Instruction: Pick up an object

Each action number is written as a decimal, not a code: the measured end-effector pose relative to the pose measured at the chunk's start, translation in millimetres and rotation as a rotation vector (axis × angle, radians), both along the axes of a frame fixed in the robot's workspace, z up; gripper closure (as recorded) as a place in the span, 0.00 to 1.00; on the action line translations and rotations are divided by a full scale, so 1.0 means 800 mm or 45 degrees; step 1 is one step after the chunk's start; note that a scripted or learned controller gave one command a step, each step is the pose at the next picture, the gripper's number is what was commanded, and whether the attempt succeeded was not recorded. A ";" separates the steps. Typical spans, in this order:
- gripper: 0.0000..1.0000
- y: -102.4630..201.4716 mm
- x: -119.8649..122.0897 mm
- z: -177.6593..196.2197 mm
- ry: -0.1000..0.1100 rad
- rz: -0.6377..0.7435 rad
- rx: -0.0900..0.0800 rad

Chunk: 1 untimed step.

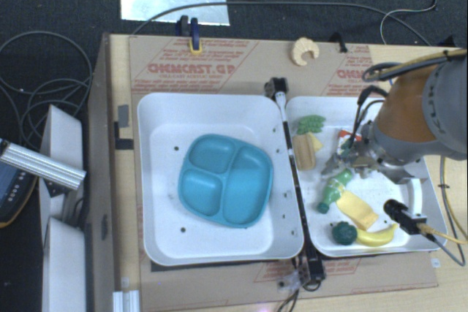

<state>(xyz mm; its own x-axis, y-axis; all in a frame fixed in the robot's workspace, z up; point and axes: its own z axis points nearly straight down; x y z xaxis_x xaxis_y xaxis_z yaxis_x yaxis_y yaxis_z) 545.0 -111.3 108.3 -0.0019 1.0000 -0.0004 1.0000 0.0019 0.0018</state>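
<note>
We judge the pick not yet made. Our tool (pixel 349 158) hangs low in the right bin (pixel 420 245), just above the green bottle (pixel 331 193); whether it is released or clenched we cannot tell. The bottle lies on the bin floor, beside the yellow block (pixel 356 210).

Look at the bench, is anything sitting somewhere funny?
Yes. A small tan croissant-shaped toy lies on the bare board behind the right bin, outside both bins, while the other toy foods, such as the banana and green bottle, lie inside that bin. The blue plate lies tilted in the left bin.
</note>
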 end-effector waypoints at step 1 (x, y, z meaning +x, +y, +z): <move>0.00 0.028 -0.025 -0.030 0.001 0.000 0.001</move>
<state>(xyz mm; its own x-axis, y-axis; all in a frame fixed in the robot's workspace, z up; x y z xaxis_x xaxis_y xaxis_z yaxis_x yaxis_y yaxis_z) 525.3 -88.7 84.2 -0.0019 1.0000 0.0003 1.0000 0.0019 0.0008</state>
